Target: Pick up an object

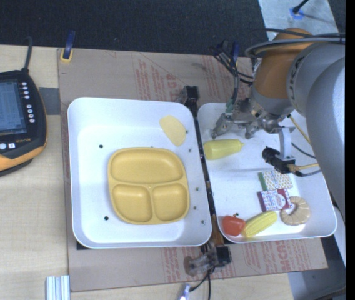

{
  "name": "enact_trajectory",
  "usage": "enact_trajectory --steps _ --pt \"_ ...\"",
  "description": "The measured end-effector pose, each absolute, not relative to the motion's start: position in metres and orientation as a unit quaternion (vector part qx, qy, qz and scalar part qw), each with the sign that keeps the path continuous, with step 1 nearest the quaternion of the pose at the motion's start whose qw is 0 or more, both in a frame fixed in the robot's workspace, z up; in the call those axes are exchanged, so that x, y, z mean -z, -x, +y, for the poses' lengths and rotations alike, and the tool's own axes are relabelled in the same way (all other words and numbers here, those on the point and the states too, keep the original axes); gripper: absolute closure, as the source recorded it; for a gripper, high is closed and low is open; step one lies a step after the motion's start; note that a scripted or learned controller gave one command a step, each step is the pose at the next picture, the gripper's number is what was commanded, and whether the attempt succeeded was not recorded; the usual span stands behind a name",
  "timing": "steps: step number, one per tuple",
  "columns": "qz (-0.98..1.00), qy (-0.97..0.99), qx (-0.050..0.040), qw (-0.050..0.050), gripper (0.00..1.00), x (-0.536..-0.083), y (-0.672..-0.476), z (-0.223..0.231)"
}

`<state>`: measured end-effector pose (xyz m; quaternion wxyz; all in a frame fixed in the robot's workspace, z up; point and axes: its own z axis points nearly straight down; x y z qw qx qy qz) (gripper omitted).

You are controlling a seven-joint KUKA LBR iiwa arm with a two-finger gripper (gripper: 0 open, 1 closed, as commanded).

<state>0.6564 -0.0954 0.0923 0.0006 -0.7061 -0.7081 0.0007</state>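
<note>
While above right bin's far end: two-finger gripper [235,127], jaws spread, gripping nothing.
Just below fingertips: pale yellow plastic cylinder [222,148] (lying flat on white bin floor [246,170]).
Near corner: yellow toy corn cob [260,223], red piece [232,224], round biscuit [296,211].
Left bin: yellow divided plastic tray [148,184].

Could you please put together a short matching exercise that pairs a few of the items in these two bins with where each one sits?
Things:
1. divided yellow tray
2. yellow cylinder
3. corn cob
4. flat yellow oval piece

Places:
A. near edge of the right bin, beside a red item
B. middle of the left bin
C. far right corner of the left bin
D. far part of the right bin, just below the hand

Pairs: 1-B, 2-D, 3-A, 4-C
</note>
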Motion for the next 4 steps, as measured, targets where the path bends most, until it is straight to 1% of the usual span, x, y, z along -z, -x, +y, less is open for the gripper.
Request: enact_trajectory --steps 1,2,3,4 --pt "-0.708 0.706 -0.0007 0.001 0.00 -0.092 -0.656 -0.094" --pt "-0.708 0.706 -0.0018 0.002 0.00 -0.092 -0.646 -0.098" --pt "-0.708 0.706 -0.0002 0.001 0.00 -0.092 -0.656 -0.093" --pt "-0.708 0.706 -0.0003 0.000 0.00 -0.092 -0.657 -0.099"
